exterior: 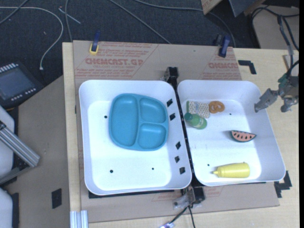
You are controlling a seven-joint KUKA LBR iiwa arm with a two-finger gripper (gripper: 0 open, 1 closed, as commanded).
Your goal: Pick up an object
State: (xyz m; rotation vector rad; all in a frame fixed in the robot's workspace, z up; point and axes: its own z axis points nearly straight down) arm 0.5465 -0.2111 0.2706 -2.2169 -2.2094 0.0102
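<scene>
Looking down at the bench, the gripper [274, 100] sits at the far right, over the right bin's [266, 127] outer rim up near its top corner, with its two fingers spread apart and nothing between them. All the small stuff is in that right bin: a yellow bottle [232, 170] lying on its side near the front edge, a watermelon slice [243, 136] toward the middle-right, and a little cluster up near the divider made of a green item [195, 121], a mesh-looking packet [198, 109] and a small orange ring [216, 107]. The ring is just beside the packet, and the green item touches the packet's lower edge. The slice is the closest piece to the gripper but well apart from it. Left bin [95, 165] holds a blue divided plate [138, 121] with three compartments, sitting a bit above center.
</scene>
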